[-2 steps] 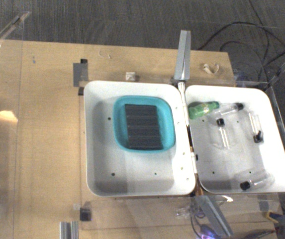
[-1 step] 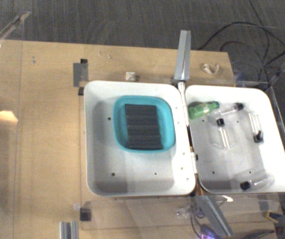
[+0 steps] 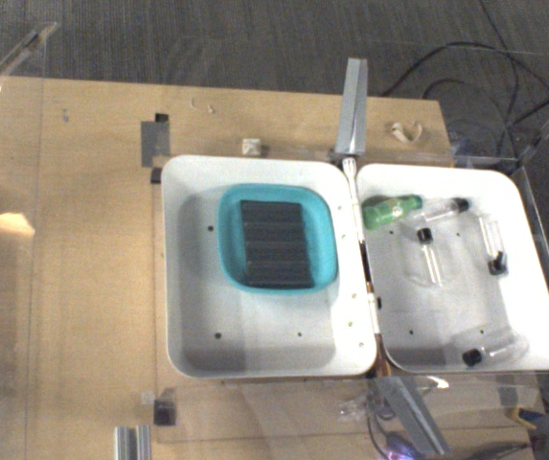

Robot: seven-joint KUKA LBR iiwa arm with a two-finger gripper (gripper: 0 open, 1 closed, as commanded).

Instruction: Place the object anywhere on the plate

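Note:
A teal square plate (image 3: 324,244) with a dark ribbed insert in its middle lies in the left bin (image 3: 190,286), toward the bin's back. In the right bin (image 3: 533,257), a green bottle (image 3: 389,212) lies on its side in the back left corner. Several clear tubes with black caps lie near it: one (image 3: 428,252) in the middle, one (image 3: 492,245) to the right, one (image 3: 442,210) at the back, and one (image 3: 488,349) near the front edge.
A grey metal bar (image 3: 353,108) stands behind the seam between the two bins. Small black brackets (image 3: 162,123) sit on the wooden bench. Cables (image 3: 504,75) run over the floor at the back right.

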